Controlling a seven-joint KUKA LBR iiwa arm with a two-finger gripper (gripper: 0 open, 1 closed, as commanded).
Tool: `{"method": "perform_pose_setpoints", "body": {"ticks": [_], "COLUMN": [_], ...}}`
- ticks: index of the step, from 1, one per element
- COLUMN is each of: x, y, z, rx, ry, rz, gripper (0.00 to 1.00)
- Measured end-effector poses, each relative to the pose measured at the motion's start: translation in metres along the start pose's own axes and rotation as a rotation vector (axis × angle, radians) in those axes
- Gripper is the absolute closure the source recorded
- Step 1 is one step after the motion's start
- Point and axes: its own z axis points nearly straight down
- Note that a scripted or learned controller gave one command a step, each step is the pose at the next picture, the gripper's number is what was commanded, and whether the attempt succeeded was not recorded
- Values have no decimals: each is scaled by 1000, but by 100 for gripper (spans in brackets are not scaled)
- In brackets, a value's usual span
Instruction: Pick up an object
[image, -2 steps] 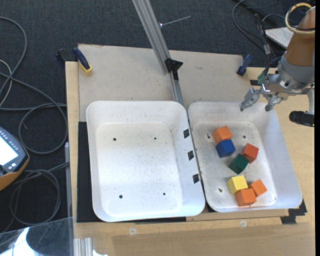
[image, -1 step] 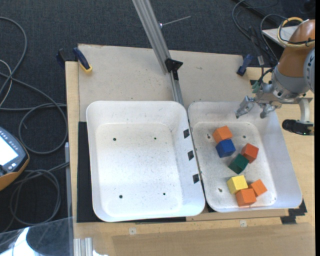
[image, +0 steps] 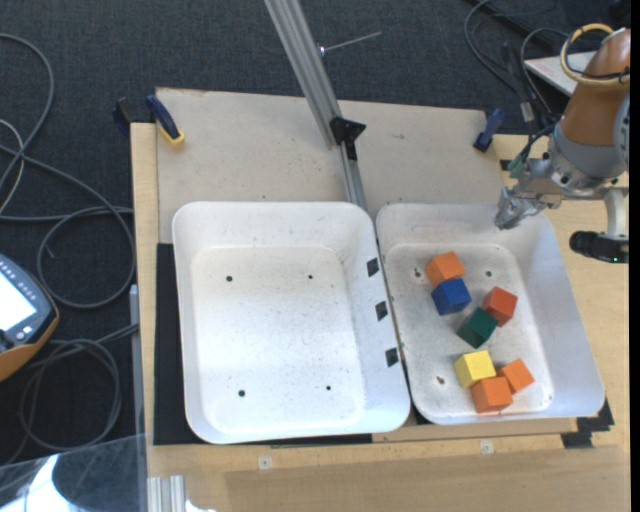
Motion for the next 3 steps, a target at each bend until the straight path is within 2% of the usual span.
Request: {"method": "perform_pose_setpoints", "body": {"ticks": [1, 2, 3], "x": [1, 1, 58], "y": [1, 3, -12], "z": [-66, -82, -85], "rx": [-6, -2, 5], "ry": [-1, 0, 5], "rz": [0, 0, -4], "gripper": [100, 100, 100]}}
